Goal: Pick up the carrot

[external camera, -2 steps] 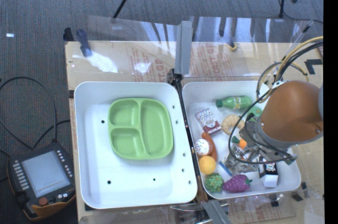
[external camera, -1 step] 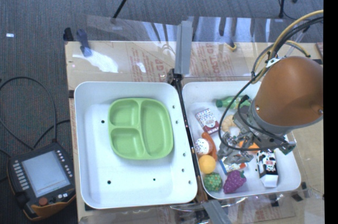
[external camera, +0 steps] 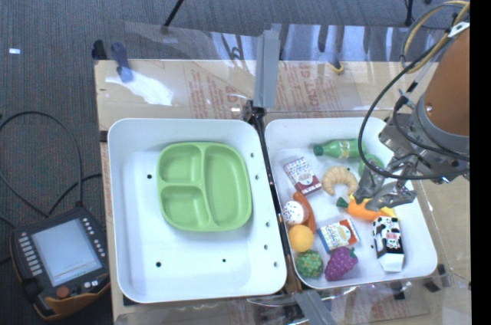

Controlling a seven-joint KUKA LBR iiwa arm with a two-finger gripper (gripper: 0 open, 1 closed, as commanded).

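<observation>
The grey arm with its orange band comes in from the right, its upper part cut off at the picture's edge, and black and yellow cables loop in front of it. Its two-finger gripper (external camera: 376, 197) is down in the right-hand shallow white bin (external camera: 426, 243), with its dark fingers on either side of the orange plastic carrot with a green top (external camera: 359, 209). The fingers cover much of the carrot, so only its left end and lower edge are plain to see; they seem closed on it, though it is hard to tell whether it is lifted off the bin floor.

Just left of the carrot lies a tan croissant (external camera: 340, 179). Far of that is a green bottle with a yellow cap (external camera: 337, 149), partly hidden behind the cables. Near the carrot stands a white milk carton with black patches (external camera: 389, 242). Toward the near edge sit a purple bunch of grapes (external camera: 342, 263) and an orange ball-shaped fruit (external camera: 301, 238).

The left white bin (external camera: 130, 247) holds a light green three-compartment plate (external camera: 205, 185).
</observation>
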